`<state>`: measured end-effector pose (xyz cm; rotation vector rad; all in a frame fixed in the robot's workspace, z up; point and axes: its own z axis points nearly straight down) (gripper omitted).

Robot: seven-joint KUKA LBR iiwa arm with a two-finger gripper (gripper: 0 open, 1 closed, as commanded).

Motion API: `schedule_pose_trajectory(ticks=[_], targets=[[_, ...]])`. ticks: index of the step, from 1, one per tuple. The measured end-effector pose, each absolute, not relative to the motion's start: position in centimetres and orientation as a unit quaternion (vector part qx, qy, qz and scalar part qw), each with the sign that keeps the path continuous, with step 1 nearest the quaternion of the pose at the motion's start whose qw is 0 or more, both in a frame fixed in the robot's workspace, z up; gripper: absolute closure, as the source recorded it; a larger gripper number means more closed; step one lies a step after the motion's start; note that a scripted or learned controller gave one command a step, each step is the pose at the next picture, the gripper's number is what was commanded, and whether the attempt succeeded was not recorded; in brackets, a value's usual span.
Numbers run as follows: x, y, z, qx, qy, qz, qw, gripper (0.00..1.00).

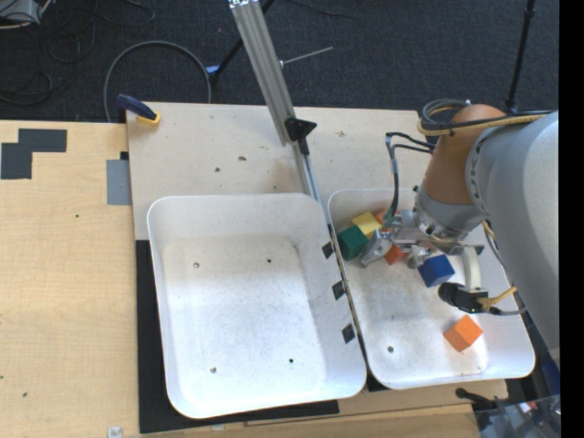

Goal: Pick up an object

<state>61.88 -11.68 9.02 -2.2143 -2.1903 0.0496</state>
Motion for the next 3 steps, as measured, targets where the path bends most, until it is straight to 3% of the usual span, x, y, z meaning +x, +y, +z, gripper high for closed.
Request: schedule_pose_trajectory(ticks=[1, 2, 3], targets=[[61.8, -11.5, 10.0, -0.708, -0.705, 0.0169, 0.013, 1.0], [66.2, -7.8, 19.6, -0.706, -0.708, -0.0032, -0.003, 1.0], [65.9, -7.7, 19.0, -0.705, -0.709, 0.0012, 0.001, 0.0]])
